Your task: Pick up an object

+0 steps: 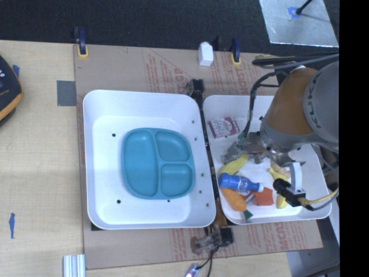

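Since the arm hangs low over the right bin (323, 212) with its orange-banded wrist covering much of it, a good pick depends on choosing one item that stands apart from the heap. Far to the gripper's left, the left bin (98, 154) holds a blue divided plate (158, 161), flat and poor to pinch. Nearer, up and left of the gripper (260, 149), lies a small red-and-white packet (223, 126) on its own. Below-left sit a yellow corn cob (233, 165), a blue bottle (239, 183) and an orange carrot (234, 199), crowded and touching. I cannot tell whether the gripper is open or closed, so confirm its width before descending; the bottle's round body looks the surest target.
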`<state>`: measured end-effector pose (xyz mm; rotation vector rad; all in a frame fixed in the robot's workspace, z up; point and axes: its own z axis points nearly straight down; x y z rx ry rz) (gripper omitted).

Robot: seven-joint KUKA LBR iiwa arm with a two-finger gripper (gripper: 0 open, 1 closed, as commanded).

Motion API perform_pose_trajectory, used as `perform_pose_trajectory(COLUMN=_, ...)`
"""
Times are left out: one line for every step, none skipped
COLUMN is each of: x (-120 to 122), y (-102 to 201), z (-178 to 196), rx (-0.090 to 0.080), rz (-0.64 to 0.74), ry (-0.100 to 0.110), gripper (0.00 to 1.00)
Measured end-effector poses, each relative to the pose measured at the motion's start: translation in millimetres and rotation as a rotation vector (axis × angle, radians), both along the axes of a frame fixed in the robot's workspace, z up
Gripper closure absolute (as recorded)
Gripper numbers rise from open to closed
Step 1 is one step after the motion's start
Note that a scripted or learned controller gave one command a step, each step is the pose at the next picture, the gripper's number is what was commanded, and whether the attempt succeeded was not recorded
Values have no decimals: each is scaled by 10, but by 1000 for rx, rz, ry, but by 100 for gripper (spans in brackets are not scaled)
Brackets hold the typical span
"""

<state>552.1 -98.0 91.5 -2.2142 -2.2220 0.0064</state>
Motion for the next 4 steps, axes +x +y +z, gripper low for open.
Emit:
perform_pose_trajectory(x=129, y=37, z=2, rx=-1, rz=2, ry=-3, gripper=0)
perform_pose_trajectory(x=-53, y=39, z=0, rx=0, rz=1, ry=-1, gripper=0)
perform_pose_trajectory(x=-43, y=40, z=0, rx=-1, rz=0, ry=-3, gripper=0)
perform_pose_trajectory(x=105, y=31, z=19, rx=-1, rz=2, ry=-3, gripper=0)
